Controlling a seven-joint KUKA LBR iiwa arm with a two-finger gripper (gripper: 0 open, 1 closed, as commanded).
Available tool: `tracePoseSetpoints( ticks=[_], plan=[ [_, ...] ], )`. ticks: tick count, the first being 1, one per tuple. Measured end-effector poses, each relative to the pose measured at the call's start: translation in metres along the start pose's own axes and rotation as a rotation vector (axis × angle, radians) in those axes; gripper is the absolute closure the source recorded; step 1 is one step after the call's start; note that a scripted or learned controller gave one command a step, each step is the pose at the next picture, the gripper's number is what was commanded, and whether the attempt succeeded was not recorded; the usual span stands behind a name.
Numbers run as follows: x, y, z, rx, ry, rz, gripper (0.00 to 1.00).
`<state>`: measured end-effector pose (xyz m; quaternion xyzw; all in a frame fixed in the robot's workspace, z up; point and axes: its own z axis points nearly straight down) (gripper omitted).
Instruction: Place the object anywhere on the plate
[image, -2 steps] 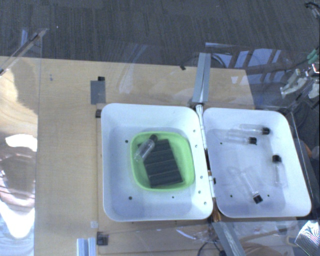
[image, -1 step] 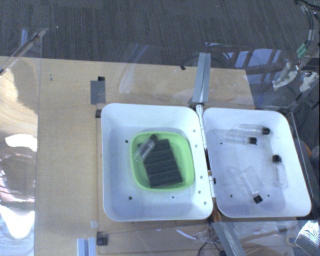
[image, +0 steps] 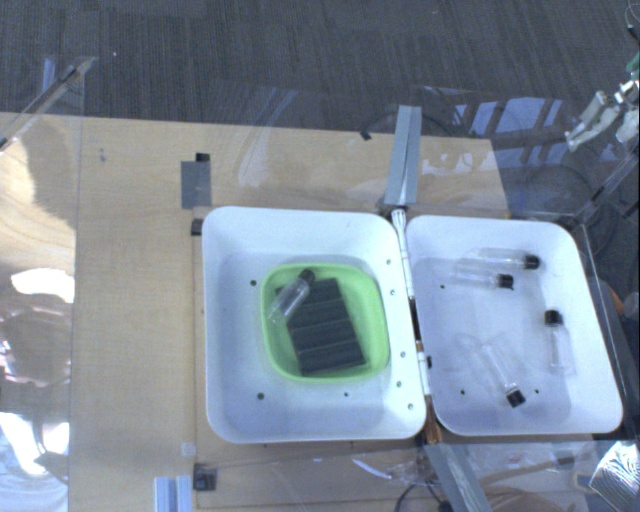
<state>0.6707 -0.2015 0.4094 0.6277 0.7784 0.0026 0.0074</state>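
Clear plastic vial with black cap (image: 291, 294) lying on your green square plate (image: 372, 300) beside a dark ribbed block (image: 324, 328), left white bin (image: 225, 330), tool (image: 603, 107) top right, grip state you cannot tell.

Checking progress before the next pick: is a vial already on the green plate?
Yes, one clear vial lies on the green plate, beside the dark block.

The gripper (image: 607, 108) sits at the view's top right corner, high and off past the bench.
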Motion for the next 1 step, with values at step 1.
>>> tracePoseSetpoints(
  ticks=[1],
  plan=[
    [-0.0021, -0.0013, 0.0366, 0.005, 0.004, -0.27, 0.0]
  ],
)
